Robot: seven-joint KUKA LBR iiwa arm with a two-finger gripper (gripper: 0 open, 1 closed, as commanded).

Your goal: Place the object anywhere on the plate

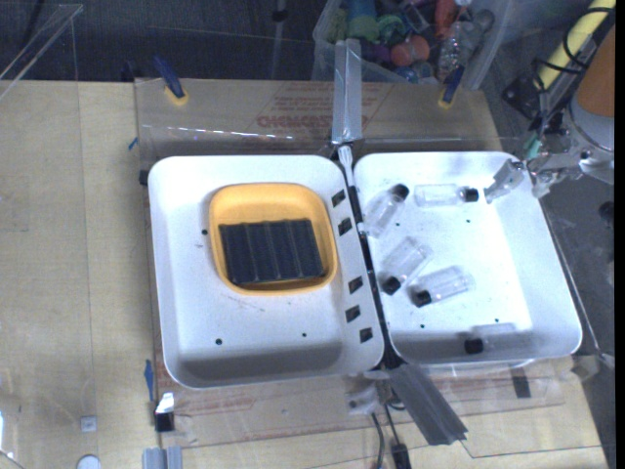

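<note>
From the camera view above, two shallow white bins sat side by side on the pale wooden table [68, 262]. The left white bin [186, 345] held a yellow, rounded-square plate [225, 203] with a dark ribbed rectangular insert [271, 250] lying in its middle. The right white bin [547, 301] held four clear plastic vials with black caps, all lying on their sides: one near the dividing wall at the upper left [384, 207], one along the far side [444, 195], one near the middle [401, 262], and one just below and to its right [439, 285]. None of them touched the plate; all lay in the other bin, well apart from it.

The grey arm reached in from the right edge, and its gripper [508, 179] hung over the far right corner of the right bin, close to the capped end of the far vial. Whether the gripper was spread or pressed together could not be told. A clear box of coloured toys [410, 18] stood behind the bins.
</note>
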